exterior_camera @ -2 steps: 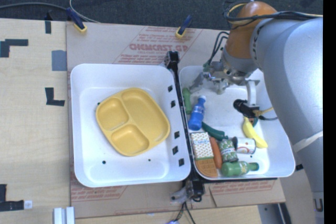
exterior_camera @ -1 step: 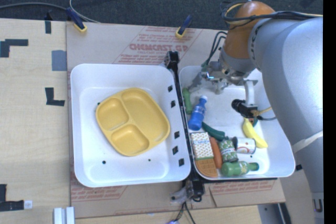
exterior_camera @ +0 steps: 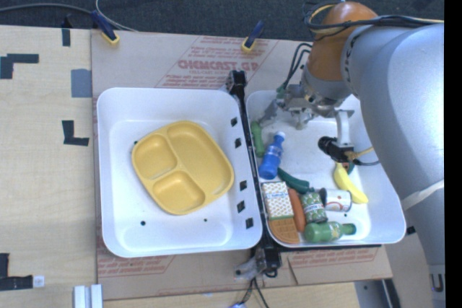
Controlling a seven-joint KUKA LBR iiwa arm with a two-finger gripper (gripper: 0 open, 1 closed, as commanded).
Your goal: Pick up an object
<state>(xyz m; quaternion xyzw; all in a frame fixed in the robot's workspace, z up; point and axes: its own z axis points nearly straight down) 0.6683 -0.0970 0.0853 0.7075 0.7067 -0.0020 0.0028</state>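
The claw [exterior_camera: 287, 109] hangs low over the 12 o'clock end of the right bin [exterior_camera: 380, 218], with nothing visibly in its grasp; from this angle it cannot be told whether it is open or closed. Just off the claw at 7 o'clock, a blue bottle [exterior_camera: 271, 156] lies tilted beside a green piece [exterior_camera: 256, 138] that rests against the bin's 9 o'clock wall. At 4 o'clock from the claw, a yellow banana [exterior_camera: 351, 185] lies near the bin's 3 o'clock side. The remaining loose objects crowd the bin's 6 o'clock end: a small printed box [exterior_camera: 275, 200], an orange carrot [exterior_camera: 297, 207] touching it, a can [exterior_camera: 313, 205] and a green bottle [exterior_camera: 326, 231] on its side. In the left bin [exterior_camera: 144, 236], at 9 o'clock and well apart from the claw, a yellow divided plate [exterior_camera: 182, 166] lies flat. Both bins sit side by side on the table [exterior_camera: 43, 177].
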